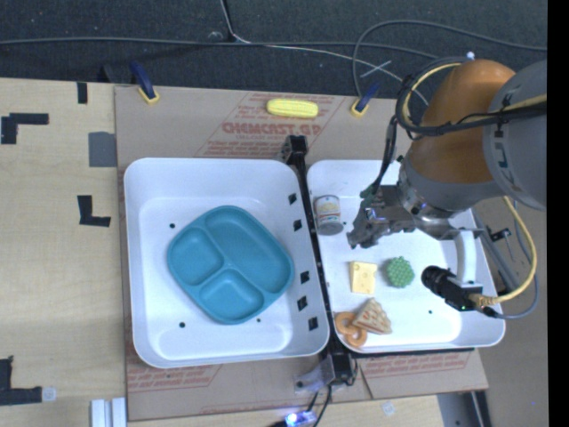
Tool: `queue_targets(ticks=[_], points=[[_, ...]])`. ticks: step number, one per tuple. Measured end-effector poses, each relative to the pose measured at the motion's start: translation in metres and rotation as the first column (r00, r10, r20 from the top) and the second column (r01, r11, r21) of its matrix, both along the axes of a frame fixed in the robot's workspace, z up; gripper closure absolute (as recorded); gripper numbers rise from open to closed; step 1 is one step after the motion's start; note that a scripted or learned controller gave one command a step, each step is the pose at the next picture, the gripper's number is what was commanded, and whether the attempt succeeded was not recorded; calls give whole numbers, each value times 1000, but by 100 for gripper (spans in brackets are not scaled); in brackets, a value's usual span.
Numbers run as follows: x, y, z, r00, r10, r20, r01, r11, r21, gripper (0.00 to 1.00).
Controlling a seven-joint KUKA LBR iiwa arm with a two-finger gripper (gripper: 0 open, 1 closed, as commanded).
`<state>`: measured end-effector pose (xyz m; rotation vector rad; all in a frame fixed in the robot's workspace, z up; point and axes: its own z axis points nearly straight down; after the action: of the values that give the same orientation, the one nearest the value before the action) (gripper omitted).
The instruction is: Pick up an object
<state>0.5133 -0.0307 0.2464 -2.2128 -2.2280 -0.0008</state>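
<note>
My gripper hangs over the right bin, near its middle-left. A small can stands just left of it, by the divider. Below the gripper lies a yellow cheese block, with a green bumpy ball to its right. A pizza slice and a pretzel rest at the bin's front edge. The arm's grey body and orange band cover the bin's back right.
The left bin holds a blue sectioned tray. A yellow corn cob lies on the cardboard behind the bins. A black cylinder with cables sticks out over the right bin's right side.
</note>
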Motion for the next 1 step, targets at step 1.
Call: queue_targets(ticks=[1], points=[[-3, 52, -16, 1000, -1, -3, 1, 1000, -1, 100]])
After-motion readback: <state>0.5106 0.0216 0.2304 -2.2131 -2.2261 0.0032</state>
